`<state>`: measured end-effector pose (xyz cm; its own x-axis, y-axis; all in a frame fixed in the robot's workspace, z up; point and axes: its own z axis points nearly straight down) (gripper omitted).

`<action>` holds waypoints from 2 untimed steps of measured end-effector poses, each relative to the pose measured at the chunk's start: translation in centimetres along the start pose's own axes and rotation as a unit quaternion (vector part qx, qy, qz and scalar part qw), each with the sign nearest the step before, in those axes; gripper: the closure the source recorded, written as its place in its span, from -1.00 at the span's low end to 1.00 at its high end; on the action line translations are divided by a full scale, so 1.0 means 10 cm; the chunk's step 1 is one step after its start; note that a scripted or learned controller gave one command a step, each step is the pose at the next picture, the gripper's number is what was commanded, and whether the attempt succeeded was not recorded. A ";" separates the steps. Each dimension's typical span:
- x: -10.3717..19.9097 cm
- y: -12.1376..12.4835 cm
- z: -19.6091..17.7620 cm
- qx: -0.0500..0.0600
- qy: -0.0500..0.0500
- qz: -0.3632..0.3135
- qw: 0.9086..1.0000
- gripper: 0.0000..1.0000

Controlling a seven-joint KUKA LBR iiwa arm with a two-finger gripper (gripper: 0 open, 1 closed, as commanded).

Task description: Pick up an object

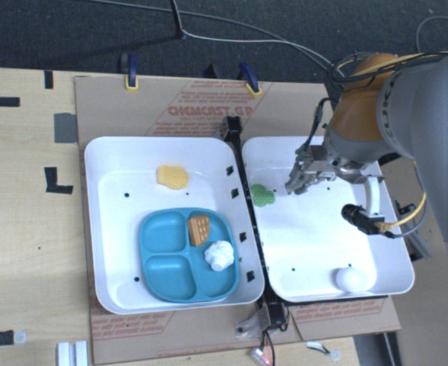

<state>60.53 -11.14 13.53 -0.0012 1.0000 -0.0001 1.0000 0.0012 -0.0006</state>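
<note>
At the far left lies the pale wooden bench point(25, 227), smooth and marked with short black tape strips and a grey patch. On it sits a brown cardboard sheet point(201, 109) with red printing, held at its far edge by two blue and yellow clamps point(130, 73).

The left bin point(105, 166) is a shallow, glossy white plastic tray with rounded corners. Near its far side lies a small yellow lump point(173, 177), soft-edged and matte. Closer to the near side rests a blue divided plate point(166, 269), smooth plastic with three compartments. A ridged tan waffle piece point(198, 229) sits over the divider at the plate's upper right, and a fluffy white clump point(220, 255) lies just below it, at the plate's right edge.

A black strip with clips joins the two bins along the middle.

In the right bin point(315, 277), a small rounded green object point(262, 197) lies against the left wall. The gripper point(296, 185) hangs near it, slightly to its right and apart from it; its metal fingers are small and dark against the arm, and how far they are parted cannot be made out. Nothing is seen between them. A white ball point(352, 279) rests in the near right corner, hard to separate from the white floor.

The grey arm point(414, 120) with its orange band is cut off at the right edge, trailing looped cables.
</note>
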 end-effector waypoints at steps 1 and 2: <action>0.01 0.02 -0.63 -0.003 0.000 0.000 1.000 1.00; -0.06 -0.03 -1.10 -0.002 0.000 0.001 1.000 1.00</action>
<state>60.19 -11.71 24.52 0.0002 1.0000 -0.0005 1.0000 -0.0002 0.0033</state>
